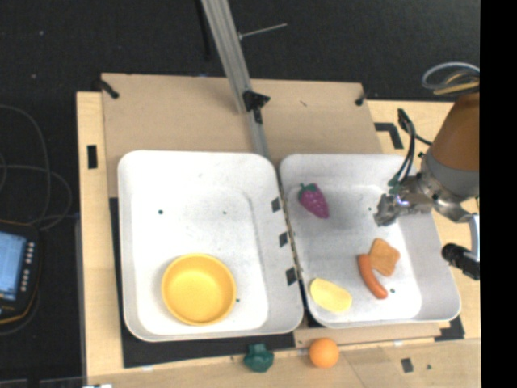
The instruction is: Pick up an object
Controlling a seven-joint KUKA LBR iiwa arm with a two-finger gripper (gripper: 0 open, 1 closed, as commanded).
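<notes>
The right bin (420, 297) holds four toy foods. Nearest the tool (386, 210) is a small orange block (384, 257), chunky and roughly square, lying just below it in the view. Touching the block's lower left is a carrot (371, 276), a smooth orange-red stick whose long axis runs from upper left to lower right, ending near the bin's lower wall. Further left, by the lower left corner, lies a pale yellow piece (330, 295), flat and rounded, its long axis slanting gently down to the right. A purple grape bunch (314, 200), bumpy with a green top, sits apart near the upper left, its tip pointing down and right.

The tool hangs over the bin's right middle, above bare white floor, with nothing between its tips; whether they stand apart or together I cannot tell. Nothing lies between it and the block.

The left bin (145, 176) carries a round yellow bowl (199, 288) near its lower wall. On the counter (186, 111) below the bins rest an orange ball (324, 352) and a small green piece (258, 358). A grey metal rail (230, 51) slants down from the top towards the gap between the bins.
</notes>
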